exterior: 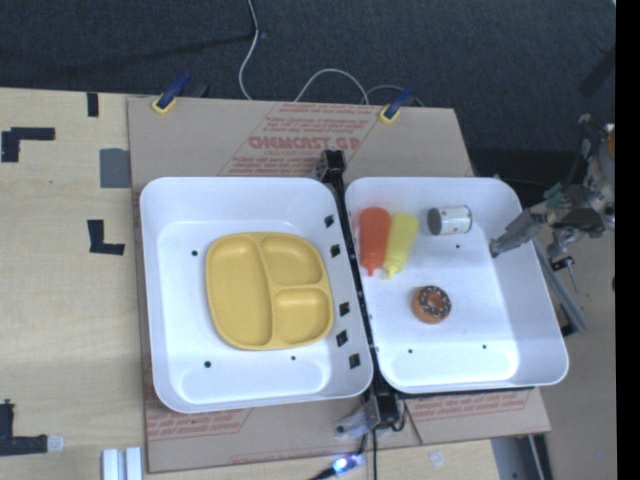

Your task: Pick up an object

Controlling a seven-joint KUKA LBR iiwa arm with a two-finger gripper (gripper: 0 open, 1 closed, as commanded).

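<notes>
Gripper [520, 230] sits at the far right, over the right rim of the right bin [540, 308]. The arm behind it is mostly cut off by the frame edge, only grey linkage and cabling showing. The finger end is small and blurred; can't tell if the fingers are apart or together. Nothing visible between them.

Objects, relative to the fingers:
- small silver can [450, 220], lying on its side, nearest thing, just left of the fingers, apart from them. Dark end faces left, label unreadable.
- yellow bottle [401, 243], farther left, lying down, touching the orange bottle [373, 238] beside it. Both lie against the right bin's left wall; cap ends hard to make out.
- donut [432, 304], brown with sprinkles, left of and below the fingers, alone on the bin floor, well apart from the can and bottles.
- yellow divided plate [268, 290], three compartments, flat in the left bin [165, 268], farthest from the fingers.

Both bins rest on a cardboard sheet [300, 138] held by two yellow-blue clamps [170, 93] at the top edge. White cable [250, 48] runs up out of frame. Black clips along the seam between the bins are too small to read. The bench's lower right is partly cut off.
</notes>
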